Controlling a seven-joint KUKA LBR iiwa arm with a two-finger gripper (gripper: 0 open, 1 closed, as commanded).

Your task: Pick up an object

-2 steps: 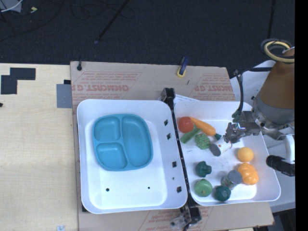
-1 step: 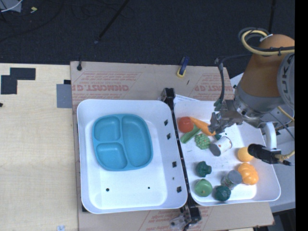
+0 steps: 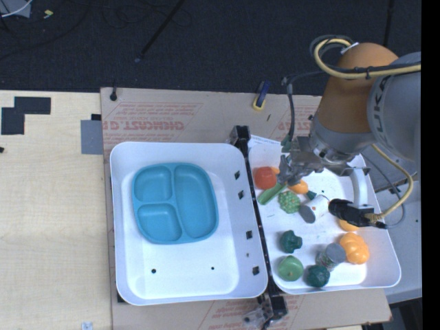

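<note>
Cardboard-topped bench [image 3: 172,119], two white bins. Gripper [image 3: 294,174] low in right bin [image 3: 385,267], above a cluster: red piece [image 3: 265,177] just left of it, green stick [image 3: 270,194] below-left. Jaw state: cannot tell. Red piece likely light, rigid, smooth plastic; grasp across its middle.

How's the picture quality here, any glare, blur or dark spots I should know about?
Camera view: even light on the left bin and blue tray, with soft shadows; the floor above the bench is nearly black. The pincer and the small toys in the right bin look soft and low in detail.
</note>
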